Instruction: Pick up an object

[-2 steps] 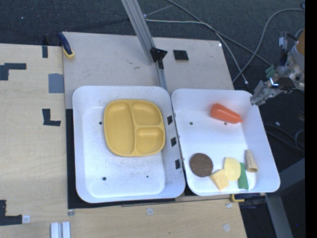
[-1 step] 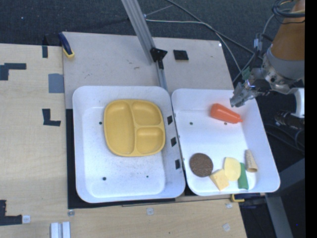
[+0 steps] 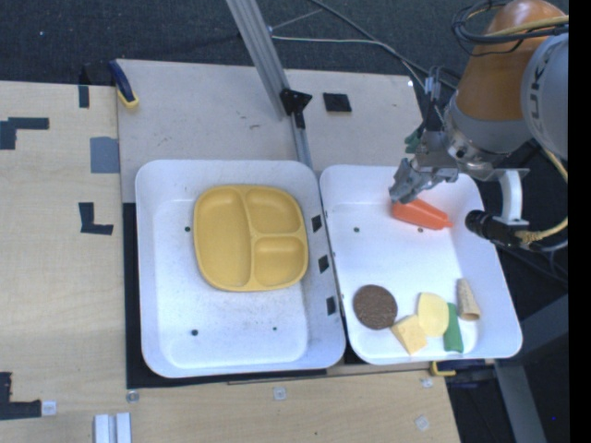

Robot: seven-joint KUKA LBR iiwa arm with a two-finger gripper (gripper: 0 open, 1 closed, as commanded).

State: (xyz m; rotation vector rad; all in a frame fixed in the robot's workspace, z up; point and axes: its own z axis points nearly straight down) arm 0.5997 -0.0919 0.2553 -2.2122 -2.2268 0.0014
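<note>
An orange carrot point(image 3: 425, 215) lies in the far part of the right bin point(image 3: 369, 201), pointing right. My gripper point(image 3: 407, 189) hangs directly over the carrot's left end, at or just above it, tilted down from the upper right. Whether it touches the carrot I cannot tell. At the near end of the same bin lie a brown round patty point(image 3: 375, 305), yellow cheese-like pieces point(image 3: 421, 319), a green piece point(image 3: 452, 331) and a beige cone point(image 3: 468, 298).
The left bin point(image 3: 166, 275) holds a yellow divided plate point(image 3: 250, 236). A grey pole point(image 3: 263, 49) rises behind the bins, ending between them. The arm's body and cables crowd the right bin's far right corner.
</note>
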